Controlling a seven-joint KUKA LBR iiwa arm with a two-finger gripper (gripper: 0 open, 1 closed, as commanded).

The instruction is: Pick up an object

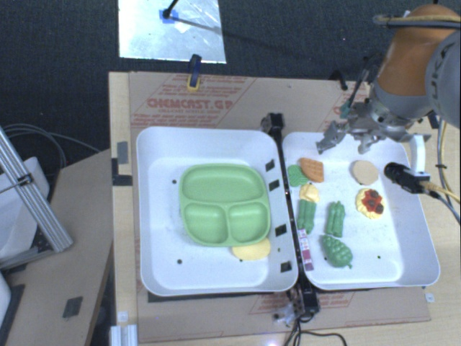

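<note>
Brown cardboard covers the surface [216, 96], which carries two shallow white bins side by side. The left bin [155, 193] holds a green divided tray [223, 204] with a pale yellow disc [252, 250] partly tucked under its near edge. The right bin [410, 254] holds the small objects: an orange waffle-like piece [312, 169], a beige round piece [364, 171], a yellow piece with red topping [370, 202], a small yellow block [309, 192], two green pod-shaped pieces [307, 214] [336, 218] and a knobbly green piece [336, 251]. A black divider strip [284, 193] runs between the bins.

The grey arm [421, 56], with its orange band, enters from the right and hangs over the far edge of the right bin. The tool [349, 139] sits above the bin's far rim, its two fingers spread apart with nothing between them. The orange piece and the beige piece lie nearest, just in front of the tool; the green pieces lie well apart from it. A black part [400, 175] beside the arm overlaps the right bin wall.
</note>
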